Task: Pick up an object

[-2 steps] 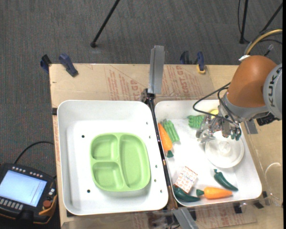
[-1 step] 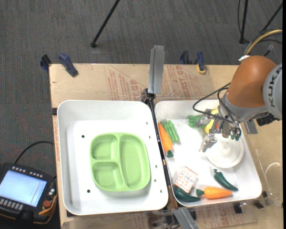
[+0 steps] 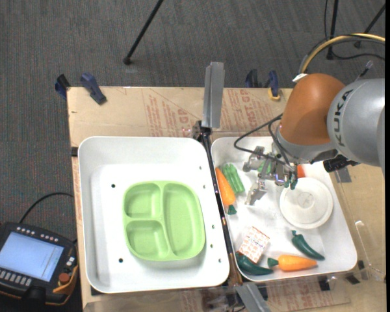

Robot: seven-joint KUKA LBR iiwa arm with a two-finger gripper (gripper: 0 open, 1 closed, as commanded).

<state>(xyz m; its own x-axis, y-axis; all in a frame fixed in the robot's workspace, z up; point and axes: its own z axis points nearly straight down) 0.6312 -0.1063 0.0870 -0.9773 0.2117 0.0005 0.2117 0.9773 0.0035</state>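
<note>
Grey claw of mine hangs in the right bin, centre-right of frame, fingers slightly apart, gripping nothing. Closest pick: orange carrot beside the green bean, just left of me. Risk: they touch, so I may pinch both or clip the white bowl.

One fixed overhead camera, slanted down on both bins.

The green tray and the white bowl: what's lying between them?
In the camera view, between the green tray and the white bowl lie the bins' adjoining walls, then a carrot beside a green vegetable, then the gripper.
</note>
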